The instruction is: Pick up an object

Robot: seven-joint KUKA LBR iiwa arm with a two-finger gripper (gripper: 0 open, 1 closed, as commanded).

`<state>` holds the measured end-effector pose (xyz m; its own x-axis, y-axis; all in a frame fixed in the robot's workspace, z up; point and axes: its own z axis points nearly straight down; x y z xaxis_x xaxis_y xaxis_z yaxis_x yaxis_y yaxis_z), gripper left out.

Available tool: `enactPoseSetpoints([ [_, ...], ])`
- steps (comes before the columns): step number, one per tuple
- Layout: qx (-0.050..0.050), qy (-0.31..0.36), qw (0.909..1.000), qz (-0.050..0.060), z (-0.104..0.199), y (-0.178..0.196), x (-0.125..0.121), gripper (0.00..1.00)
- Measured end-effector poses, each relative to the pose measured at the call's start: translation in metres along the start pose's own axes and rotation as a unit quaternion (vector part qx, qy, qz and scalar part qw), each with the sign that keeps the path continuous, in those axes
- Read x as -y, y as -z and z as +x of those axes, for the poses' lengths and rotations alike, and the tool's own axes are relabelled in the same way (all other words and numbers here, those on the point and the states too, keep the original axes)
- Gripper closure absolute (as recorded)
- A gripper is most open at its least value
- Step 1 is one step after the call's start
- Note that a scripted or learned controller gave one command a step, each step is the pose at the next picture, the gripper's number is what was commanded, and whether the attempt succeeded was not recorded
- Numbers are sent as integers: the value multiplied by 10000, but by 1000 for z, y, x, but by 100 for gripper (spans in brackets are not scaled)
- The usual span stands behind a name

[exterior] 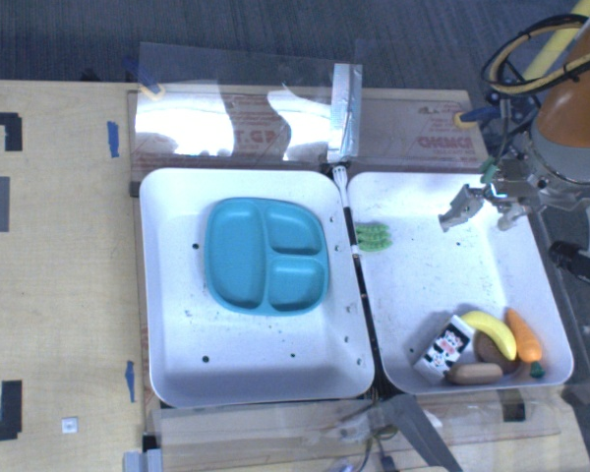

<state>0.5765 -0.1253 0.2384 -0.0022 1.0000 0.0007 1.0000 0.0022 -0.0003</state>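
My gripper (484, 212) hangs over the upper right part of the right bin (413, 293), open, with nothing between its fingers. Far below it, in the bin's near right corner, lies a cluster of toy foods: a yellow banana (493, 329), an orange carrot (524, 335), a brown sausage (475, 372) and a small black-and-white carton (444, 347). A green leafy piece (372, 236) lies at the bin's left wall, well left of the gripper.
The left bin (177, 342) holds a blue divided plate (266, 255). A clear plastic sheet (236, 116) stands behind the bins. Cables (531, 52) loop at the arm's upper right. A raised divider (354, 264) separates the two bins.
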Motion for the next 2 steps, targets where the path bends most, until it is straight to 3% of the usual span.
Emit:
enactPoseSetpoints([
  [1, 0, -316, 9995, 37, -35, -89, 63, 0],
  [2, 2, -761, 9971, -7, -7, -82, 37, 0],
])
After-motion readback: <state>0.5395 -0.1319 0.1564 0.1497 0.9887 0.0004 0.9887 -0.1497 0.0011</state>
